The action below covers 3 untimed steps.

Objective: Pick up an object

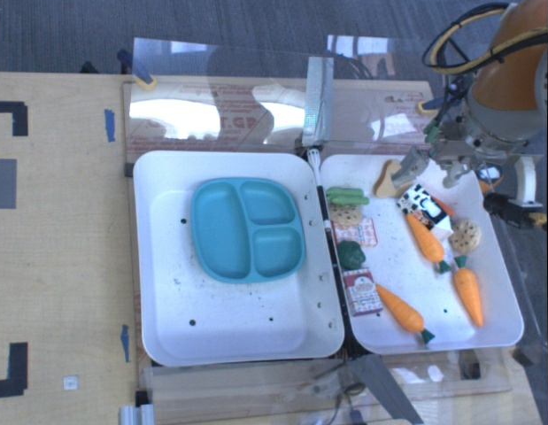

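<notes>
Gripper (pixel 430 165) poised over the right bin (pixel 508 321) — fingers spread, holding nothing.
Descend straight onto the black-and-white object (pixel 421 205) just below, at the far end — avoid nudging the neighbouring carrot (pixel 425 238).

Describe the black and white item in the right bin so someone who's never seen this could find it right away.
Start at the right white bin, then go to its upper half. The black and white item lies there, touching the top end of an orange carrot, beside a tan wedge. It is the one thing with a bold black-and-white pattern.
</notes>
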Motion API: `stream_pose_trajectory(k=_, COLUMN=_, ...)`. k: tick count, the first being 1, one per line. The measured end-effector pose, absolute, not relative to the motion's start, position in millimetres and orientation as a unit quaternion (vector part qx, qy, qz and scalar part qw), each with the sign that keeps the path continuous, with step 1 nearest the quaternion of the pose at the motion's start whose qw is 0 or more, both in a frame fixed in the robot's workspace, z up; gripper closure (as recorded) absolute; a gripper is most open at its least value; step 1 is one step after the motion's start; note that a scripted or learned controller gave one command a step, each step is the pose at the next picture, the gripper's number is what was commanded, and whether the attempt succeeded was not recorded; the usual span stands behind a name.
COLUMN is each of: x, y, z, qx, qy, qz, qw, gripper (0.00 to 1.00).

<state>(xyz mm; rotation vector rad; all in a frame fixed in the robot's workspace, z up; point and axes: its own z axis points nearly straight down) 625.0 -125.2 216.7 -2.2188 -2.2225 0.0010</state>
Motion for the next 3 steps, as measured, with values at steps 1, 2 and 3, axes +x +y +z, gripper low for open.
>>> stream_pose_trajectory(k=1, x=619.6, y=-175, z=104, qx=-0.729, qy=-0.684, qz=-0.0048, qw=-0.006, gripper=0.0)
stream_pose_trajectory(k=2, x=618.5, y=-175, z=111, qx=-0.729, qy=-0.684, qz=-0.0036, qw=-0.004, gripper=1.0)
stream_pose_trajectory(k=3, x=637.1, y=-43, z=189, qx=-0.717, qy=-0.697, qz=-0.0049, qw=-0.002, gripper=1.0)
